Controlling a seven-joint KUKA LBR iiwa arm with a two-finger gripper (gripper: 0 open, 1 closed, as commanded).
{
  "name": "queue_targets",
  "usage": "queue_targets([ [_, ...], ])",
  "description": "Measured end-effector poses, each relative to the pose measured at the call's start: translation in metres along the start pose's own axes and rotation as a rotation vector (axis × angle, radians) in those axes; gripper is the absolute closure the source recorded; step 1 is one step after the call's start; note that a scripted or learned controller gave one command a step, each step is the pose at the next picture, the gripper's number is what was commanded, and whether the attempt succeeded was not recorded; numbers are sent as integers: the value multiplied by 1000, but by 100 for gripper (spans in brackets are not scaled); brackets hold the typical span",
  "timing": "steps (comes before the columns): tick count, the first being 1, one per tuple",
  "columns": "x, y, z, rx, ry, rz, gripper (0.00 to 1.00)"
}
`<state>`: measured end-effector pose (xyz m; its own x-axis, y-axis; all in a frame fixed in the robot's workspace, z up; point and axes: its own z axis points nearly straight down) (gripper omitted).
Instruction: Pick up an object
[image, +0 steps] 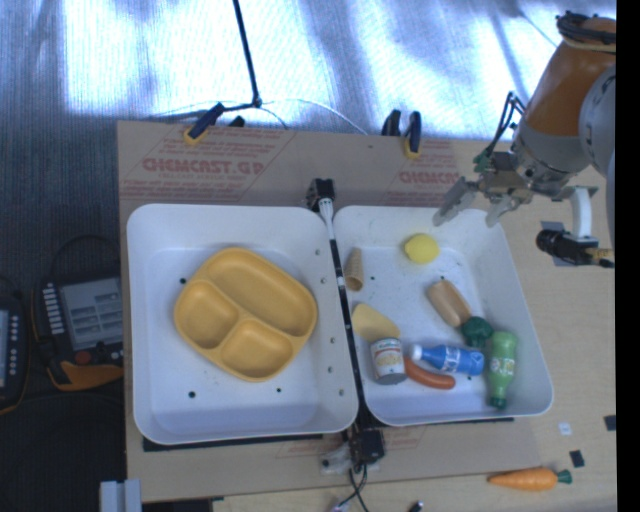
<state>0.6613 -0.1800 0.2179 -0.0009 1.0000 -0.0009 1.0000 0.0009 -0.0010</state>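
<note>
Candidate object: I single out the yellow ball (421, 248), alone near the far edge of the right bin (520, 290), with bare floor all round it.
Clutter: can (387, 360), blue bottle (449, 358) and green bottle (501, 368) crowd the near right corner, leaving little room.
Gripper (482, 203): fingers spread wide, holding nothing, poised over the far right rim.
Left bin (150, 320): I see the yellow tray (246, 314) at its centre.
</note>
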Motion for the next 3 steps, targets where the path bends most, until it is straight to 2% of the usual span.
queue_targets([
  [1, 11, -11, 121, -2, -1, -1, 0],
  [2, -19, 11, 125, 1, 9, -3, 0],
  [3, -23, 11, 114, -9, -5, -4, 100],
])
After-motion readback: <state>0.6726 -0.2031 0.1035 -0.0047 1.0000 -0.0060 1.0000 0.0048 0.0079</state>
